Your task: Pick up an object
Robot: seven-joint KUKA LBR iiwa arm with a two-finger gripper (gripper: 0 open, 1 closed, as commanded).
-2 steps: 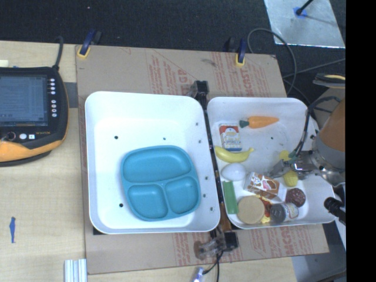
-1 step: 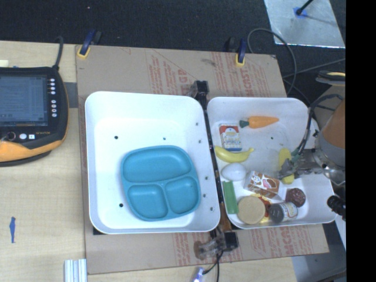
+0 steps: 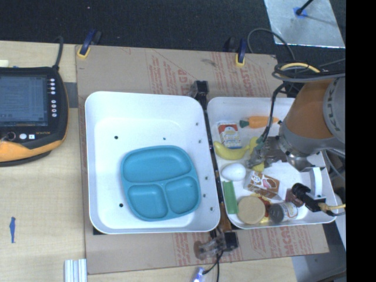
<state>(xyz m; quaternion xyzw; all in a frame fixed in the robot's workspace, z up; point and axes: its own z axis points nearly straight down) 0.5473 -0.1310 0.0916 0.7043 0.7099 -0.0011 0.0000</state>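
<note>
The arm, orange band showing, is reaching in over the right bin [image 3: 218, 107], and the gripper [image 3: 262, 155] is hanging low among the clutter near the bin's middle. Whether that pincer is wide, narrow or closed on anything, I cannot tell; dark metal is blurring into the objects beneath it.

No single target is declared, so the candidates are all in that right bin: a banana [image 3: 230, 151] lying toward the left wall just beside the gripper, a white egg [image 3: 233, 172] below it, a carrot [image 3: 259, 121] along the far edge, a small carton [image 3: 230, 134] beside it, a brown snack packet [image 3: 262, 184] touching the gripper's near side, a green stick [image 3: 229, 196] along the left wall, and a tan round lid [image 3: 251, 210] at the near edge.

The left bin [image 3: 94, 157] is carrying only a blue divided plate [image 3: 160, 182].

The danger here is crowding: things are lying so close that the fingers could be straddling two at once, or nudging the egg and rolling it away. The packet looks slippery and flat, likely sliding out of a pinch.
</note>
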